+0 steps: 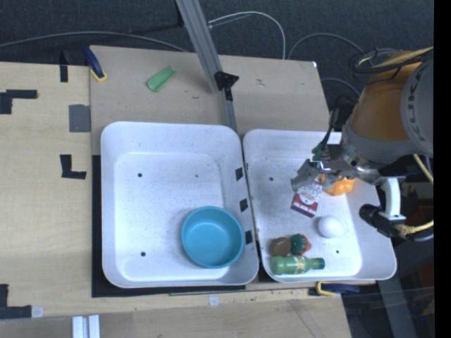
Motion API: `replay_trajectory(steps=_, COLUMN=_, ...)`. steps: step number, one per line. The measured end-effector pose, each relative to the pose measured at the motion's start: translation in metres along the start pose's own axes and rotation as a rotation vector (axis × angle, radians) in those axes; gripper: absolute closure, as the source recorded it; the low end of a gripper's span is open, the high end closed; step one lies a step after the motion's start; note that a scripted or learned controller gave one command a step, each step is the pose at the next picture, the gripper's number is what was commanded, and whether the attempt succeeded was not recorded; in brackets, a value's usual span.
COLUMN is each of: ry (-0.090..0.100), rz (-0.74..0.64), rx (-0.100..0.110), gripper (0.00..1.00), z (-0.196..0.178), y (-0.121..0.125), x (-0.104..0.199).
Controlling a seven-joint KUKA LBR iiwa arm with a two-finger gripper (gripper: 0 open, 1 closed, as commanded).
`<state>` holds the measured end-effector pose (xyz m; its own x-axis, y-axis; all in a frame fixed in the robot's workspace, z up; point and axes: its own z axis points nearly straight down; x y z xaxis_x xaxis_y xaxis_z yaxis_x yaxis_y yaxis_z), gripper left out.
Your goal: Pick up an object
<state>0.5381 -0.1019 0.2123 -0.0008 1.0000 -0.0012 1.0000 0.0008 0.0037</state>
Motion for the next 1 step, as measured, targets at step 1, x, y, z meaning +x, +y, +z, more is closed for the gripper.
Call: replay_trajectory(steps=1, ry=0.001, rz=-0.001, rx=0.003, gripper=1.0, z=-0.0224, y=0.0006, x=0.0002)
